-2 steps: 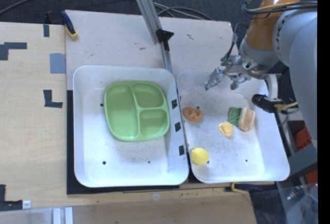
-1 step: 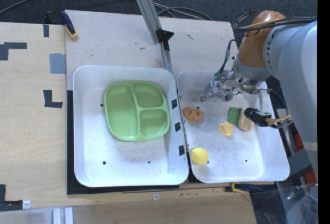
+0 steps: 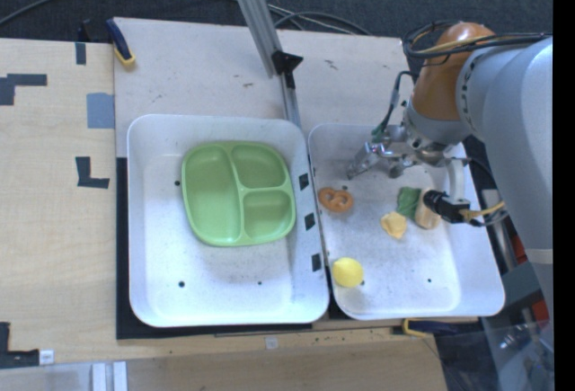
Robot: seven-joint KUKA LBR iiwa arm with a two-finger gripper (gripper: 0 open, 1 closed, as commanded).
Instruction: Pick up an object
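Nearest the front edge of the right bin (image 3: 467,295) lies a yellow ball-like piece (image 3: 348,272), close to the bin's front-left corner and apart from everything else. Further in, toward the bin's right wall, sit a yellow wedge (image 3: 393,225), a tan lump (image 3: 426,217) and a green piece (image 3: 410,199). They are bunched, the tan and green ones touching or nearly so. By the left wall, about midway back, rests an orange pretzel-shaped piece (image 3: 335,199).

My gripper (image 3: 364,163) hangs over the far half of this bin, just beyond the pretzel shape and the green piece. I see nothing caught in it. Whether my jaws are spread or pressed together I cannot tell from this slant.

The left bin (image 3: 144,281) holds a green divided plate (image 3: 239,192), lying flat in its far half.

I judge this to be the approach step: nothing is lifted yet. The pretzel shape looks the likeliest target, since it is near me and stands free. The next move calls for centring over it and coming straight down, well off the left wall. The bunched trio would be harder to take singly.
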